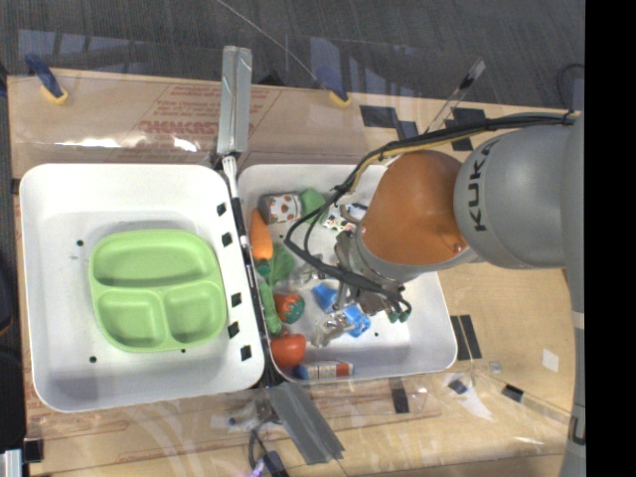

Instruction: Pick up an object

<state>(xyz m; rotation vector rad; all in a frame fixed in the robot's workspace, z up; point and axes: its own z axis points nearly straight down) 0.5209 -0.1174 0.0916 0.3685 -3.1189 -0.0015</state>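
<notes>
A dark grey carpet lies behind a wooden tabletop [497,296] that carries two white bins side by side. The left bin [50,266] holds a green divided tray [156,288] at its centre. The right bin [427,336] is crowded along its 9 o'clock wall — an orange carrot [259,237], green pieces, and a red tomato [289,350] toward 7 o'clock, with a small printed cup [281,207] at 11 o'clock. The tool [343,321] hangs low over the bin's middle, beside a blue block [324,296] at about its 11 o'clock; whether it is released or clenched I cannot tell. The likely risk — the toys lie packed close, so a descent could land between pieces, nudge them aside, or come up with nothing. The cables trailing off the wrist might also snag a toy.
</notes>
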